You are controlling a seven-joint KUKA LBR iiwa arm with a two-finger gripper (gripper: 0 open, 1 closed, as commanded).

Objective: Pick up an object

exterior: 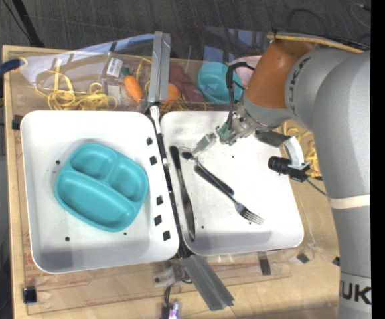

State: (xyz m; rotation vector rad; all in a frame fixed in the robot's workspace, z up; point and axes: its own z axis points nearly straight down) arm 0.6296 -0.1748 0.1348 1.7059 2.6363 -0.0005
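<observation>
In the right bin a dark-handled fork lies slantwise, its tines toward the front right. A long dark utensil runs along that bin's left wall, and a small spoon-like head shows near its far end. My gripper hangs low over the bin's back left part, just right of that head and above the fork's handle end. Nothing shows held in it. A teal divided plate lies in the left bin.
Behind the bins lie yellow cords, an orange carrot-like piece and a teal bowl. The grey arm with its orange band covers the right bin's back right corner. A ridge divides the bins.
</observation>
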